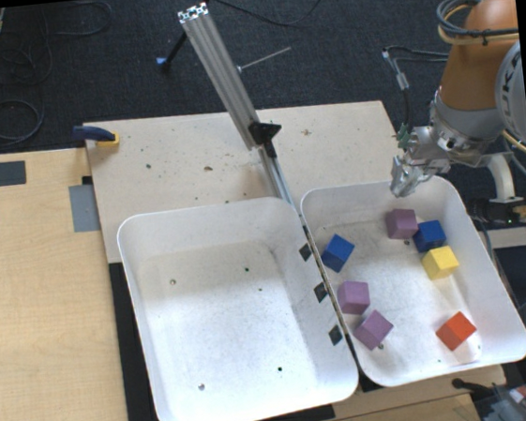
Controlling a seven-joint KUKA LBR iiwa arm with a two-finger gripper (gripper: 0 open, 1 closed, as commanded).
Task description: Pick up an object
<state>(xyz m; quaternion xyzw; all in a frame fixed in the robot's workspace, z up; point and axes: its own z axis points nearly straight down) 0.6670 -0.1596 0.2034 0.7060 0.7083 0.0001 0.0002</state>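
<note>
Purple block (400, 224) lies near the right bin's (502, 319) far edge; my gripper (403, 182) hangs above it, opening I cannot tell.

A slanted aluminium rail (230, 86) crosses the bench, a blue-and-yellow clamp (95, 135) sits at its corner.

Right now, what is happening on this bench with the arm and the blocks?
The grey arm reaches in from the right, and its gripper hangs over the far edge of the right bin, just above a purple block. It holds nothing. Other blocks lie in that bin: blue, yellow, orange and purple. The pick is not yet made.
</note>
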